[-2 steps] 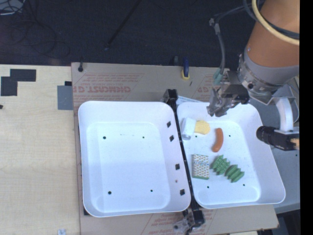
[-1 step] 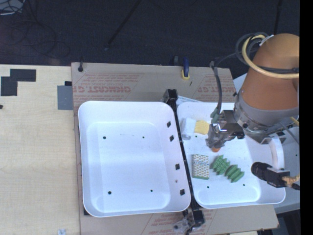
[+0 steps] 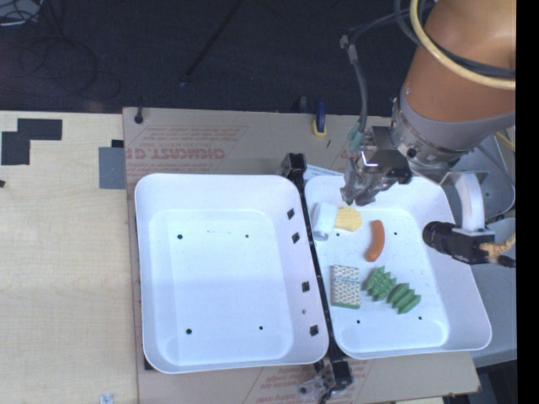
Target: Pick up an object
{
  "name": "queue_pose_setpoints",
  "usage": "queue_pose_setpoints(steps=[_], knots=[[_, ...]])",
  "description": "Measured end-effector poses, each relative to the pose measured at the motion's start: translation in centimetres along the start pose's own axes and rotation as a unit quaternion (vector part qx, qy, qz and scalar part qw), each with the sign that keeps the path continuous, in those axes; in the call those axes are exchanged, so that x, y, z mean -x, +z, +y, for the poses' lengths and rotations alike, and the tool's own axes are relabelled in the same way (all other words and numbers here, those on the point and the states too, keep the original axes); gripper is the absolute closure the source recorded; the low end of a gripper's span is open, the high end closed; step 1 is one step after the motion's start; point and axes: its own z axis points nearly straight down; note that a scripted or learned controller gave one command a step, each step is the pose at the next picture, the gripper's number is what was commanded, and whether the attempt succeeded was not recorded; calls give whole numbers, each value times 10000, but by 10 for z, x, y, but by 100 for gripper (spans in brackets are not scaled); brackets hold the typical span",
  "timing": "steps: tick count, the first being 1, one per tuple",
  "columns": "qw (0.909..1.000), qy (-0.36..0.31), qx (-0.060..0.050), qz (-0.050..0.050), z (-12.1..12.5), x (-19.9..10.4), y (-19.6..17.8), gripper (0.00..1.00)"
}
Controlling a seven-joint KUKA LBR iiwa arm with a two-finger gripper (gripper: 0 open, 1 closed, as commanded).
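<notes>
1. Now my gripper [image 3: 360,194] hangs low over the back left corner of the right bin [image 3: 455,326]. It looks dark and small from above, and I can't make out whether it is spread or closed.
2. Just in front of it lies a yellow piece [image 3: 349,219], the thing nearest to me. Whether I touch it I can't say.
3. Against that piece's left side sits a small white thing [image 3: 322,219], close to the bin's left wall.
4. To the right of the yellow piece, and apart from it, lies a red-orange sausage [image 3: 375,240], slightly curved, running front to back.
5. Nearer the front, a checked block [image 3: 344,285] lies by the left wall. A green ridged thing [image 3: 391,290] lies just beside it on the right, slanting.
6. The left bin [image 3: 160,225] stands side by side with the right one, with black clips [image 3: 296,215] along the join.
7. Both bins rest on a cardboard sheet [image 3: 210,146] with red print, on a pale wooden bench [image 3: 59,268].
8. My grey wrist and orange band [image 3: 463,32] reach in from the upper right.
</notes>
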Motion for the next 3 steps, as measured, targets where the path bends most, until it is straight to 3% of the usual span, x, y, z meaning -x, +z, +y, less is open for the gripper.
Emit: queue_pose_setpoints(steps=[1,2,3], knots=[[10000,-30,-78,2,-51,-94,37,100],[10000,49,-26,-12,-48,-23,-6,100],[10000,1,-19,2,-29,-70,-61,100]])
